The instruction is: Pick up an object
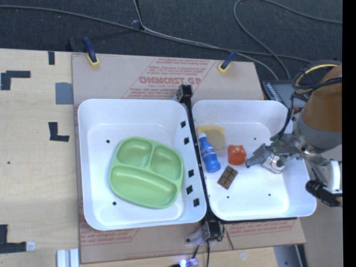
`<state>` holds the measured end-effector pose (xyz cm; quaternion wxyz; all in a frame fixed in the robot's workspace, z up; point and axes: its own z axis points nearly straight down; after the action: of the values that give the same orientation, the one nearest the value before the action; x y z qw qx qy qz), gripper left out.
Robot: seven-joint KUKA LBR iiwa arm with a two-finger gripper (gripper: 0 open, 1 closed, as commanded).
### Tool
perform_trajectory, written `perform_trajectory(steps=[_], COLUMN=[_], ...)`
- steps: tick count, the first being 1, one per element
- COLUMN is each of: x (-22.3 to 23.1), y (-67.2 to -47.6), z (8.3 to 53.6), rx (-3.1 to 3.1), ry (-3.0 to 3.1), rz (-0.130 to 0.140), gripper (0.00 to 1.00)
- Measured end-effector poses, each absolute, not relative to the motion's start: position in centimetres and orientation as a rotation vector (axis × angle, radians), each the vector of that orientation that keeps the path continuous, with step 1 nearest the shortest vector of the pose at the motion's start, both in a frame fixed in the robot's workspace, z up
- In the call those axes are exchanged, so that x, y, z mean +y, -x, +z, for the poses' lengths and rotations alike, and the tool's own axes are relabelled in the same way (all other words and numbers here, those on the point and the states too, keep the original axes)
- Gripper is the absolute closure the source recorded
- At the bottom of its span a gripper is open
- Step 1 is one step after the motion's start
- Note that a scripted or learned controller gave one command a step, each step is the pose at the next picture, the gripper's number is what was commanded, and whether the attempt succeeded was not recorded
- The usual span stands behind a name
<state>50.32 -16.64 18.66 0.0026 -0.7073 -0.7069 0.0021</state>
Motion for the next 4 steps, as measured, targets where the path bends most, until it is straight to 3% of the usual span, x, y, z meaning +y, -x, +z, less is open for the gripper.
perform_trajectory(steps=[2, 3, 4], x=[-17.1, -17.0, -17.2], y=[-50.5, -50.5, -50.7], z=[8.9, 10.1, 14.4], rx=[-2.220, -2.223, -2.224], ry=[2.223, 2.220, 2.222], rz=[0.001, 0.000, -0.001], gripper=[0.00, 1.00, 1.00])
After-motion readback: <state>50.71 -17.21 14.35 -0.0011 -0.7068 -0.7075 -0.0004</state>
